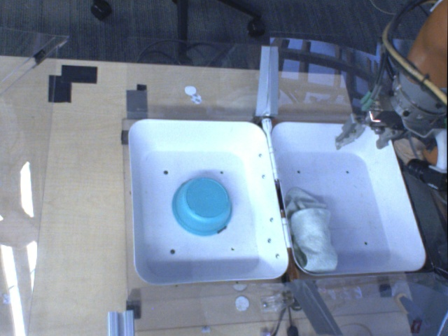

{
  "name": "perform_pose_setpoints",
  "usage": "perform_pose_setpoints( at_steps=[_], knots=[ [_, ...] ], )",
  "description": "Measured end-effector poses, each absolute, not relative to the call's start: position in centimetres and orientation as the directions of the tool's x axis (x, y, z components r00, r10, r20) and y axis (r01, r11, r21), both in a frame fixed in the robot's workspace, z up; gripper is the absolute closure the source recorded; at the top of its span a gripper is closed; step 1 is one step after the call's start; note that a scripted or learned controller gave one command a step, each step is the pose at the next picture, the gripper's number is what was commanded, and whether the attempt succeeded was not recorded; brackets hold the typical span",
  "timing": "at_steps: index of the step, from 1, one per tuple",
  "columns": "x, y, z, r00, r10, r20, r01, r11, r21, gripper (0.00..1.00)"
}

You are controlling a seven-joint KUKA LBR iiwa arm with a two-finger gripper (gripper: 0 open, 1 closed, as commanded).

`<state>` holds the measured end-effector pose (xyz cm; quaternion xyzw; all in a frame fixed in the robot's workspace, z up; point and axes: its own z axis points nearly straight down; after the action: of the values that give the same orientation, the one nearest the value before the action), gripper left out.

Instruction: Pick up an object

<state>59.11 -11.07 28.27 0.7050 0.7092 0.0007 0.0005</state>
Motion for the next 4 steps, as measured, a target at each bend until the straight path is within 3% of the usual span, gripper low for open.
perform_pose_setpoints(
  at_steps=[1,2,3,4],
  knots=[
    [66.9,-12.2,22.0,-0.039,0.999,-0.001,0.999,0.039,0.002,0.0],
    [67.1,-11.7,9.8,-0.24,0.971,-0.003,0.971,0.24,0.007,0.0],
    [66.9,-9.3,9.5,-0.274,0.962,-0.002,0.962,0.274,0.002,0.0],
    [66.4,-8.9,11.8,-0.156,0.988,-0.001,0.988,0.156,0.005,0.0]
  ],
)
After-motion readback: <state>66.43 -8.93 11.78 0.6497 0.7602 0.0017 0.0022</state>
